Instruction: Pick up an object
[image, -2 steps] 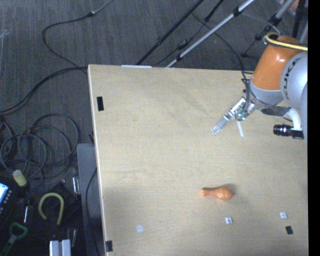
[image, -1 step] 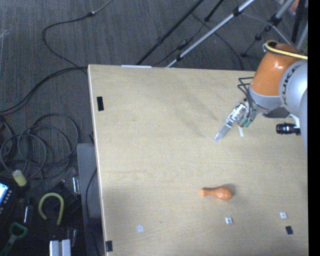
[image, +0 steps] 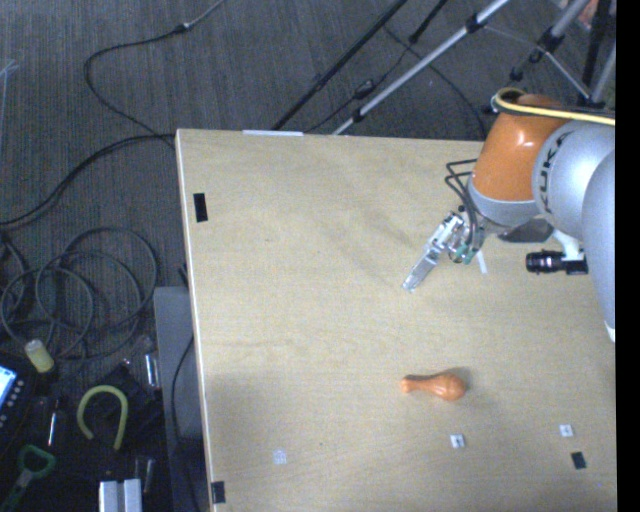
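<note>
An orange pear-shaped object (image: 436, 385) lies on its side on the tan bench top (image: 300, 300), its narrow end pointing left. My gripper (image: 413, 282) hangs above the bench to the upper right of it, slanting down and to the left from the orange-banded wrist (image: 510, 160). The gripper tip is well apart from the orange object, about a hand's width behind it. Nothing shows at the gripper's tip.
Small square markers (image: 457, 440) dot the bench near its front right. A black tape mark (image: 200, 207) sits by the bench's left edge. Cables (image: 80, 290) and tools lie on the floor at left. Stand legs (image: 420, 60) cross behind the bench.
</note>
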